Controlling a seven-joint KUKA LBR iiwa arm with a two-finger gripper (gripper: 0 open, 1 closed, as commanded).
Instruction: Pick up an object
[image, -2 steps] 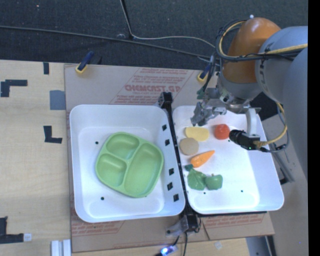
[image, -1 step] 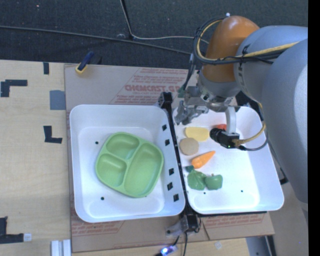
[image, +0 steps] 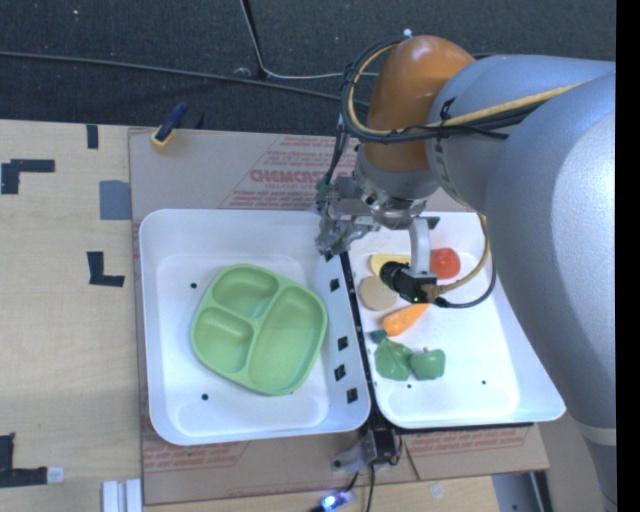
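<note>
I see the grey arm (image: 545, 170) reaching in from the right. Two white bins sit side by side: the left bin (image: 165, 262) and the right bin (image: 492, 352).

- The left bin holds a green divided plate (image: 260, 330). Its long axis runs upper left to lower right.
- The gripper (image: 333, 238) hangs over the bins' shared rim, at the far end. I cannot tell whether it is open or closed.
- The right bin holds these candidates, all near the shared rim:
  - two green vegetables (image: 408, 362), touching
  - an orange carrot (image: 405, 319), long axis slanting lower left to upper right
  - a red tomato (image: 446, 263)
  - a tan disc (image: 377, 293)
  - a yellow piece (image: 384, 264)
</note>
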